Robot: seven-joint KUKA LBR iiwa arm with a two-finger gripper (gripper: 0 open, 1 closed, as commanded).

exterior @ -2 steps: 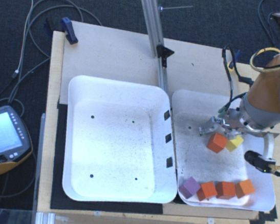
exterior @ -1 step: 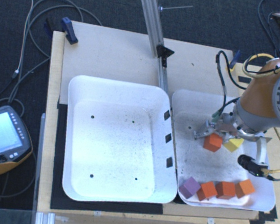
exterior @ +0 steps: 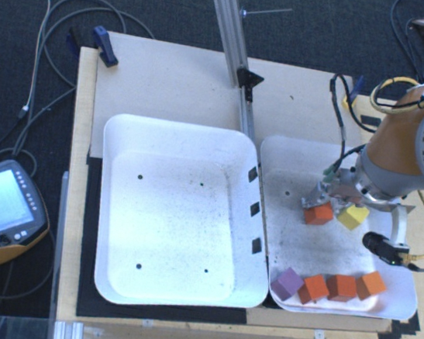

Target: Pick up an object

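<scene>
We see the gripper (exterior: 331,199) low in the right bin (exterior: 291,160), just above the orange cube (exterior: 317,214); its opening we cannot tell. We should center on this cube, away from the yellow cube (exterior: 353,216).

No readable text, labels or numbers anywhere.

Both white bins, the left one (exterior: 174,214) and the right one (exterior: 288,238), look like smooth, faintly glossy plastic, peppered with dark specks. The bench (exterior: 170,80) is matt, pale wood board. The floor (exterior: 27,37) looks like rough dark carpet. The slanted pole (exterior: 230,26) is brushed metal. The blocks, orange (exterior: 317,214), yellow (exterior: 352,217) and purple (exterior: 287,283), have matt faces. The arm (exterior: 416,139) has a smooth, satin shell
</scene>
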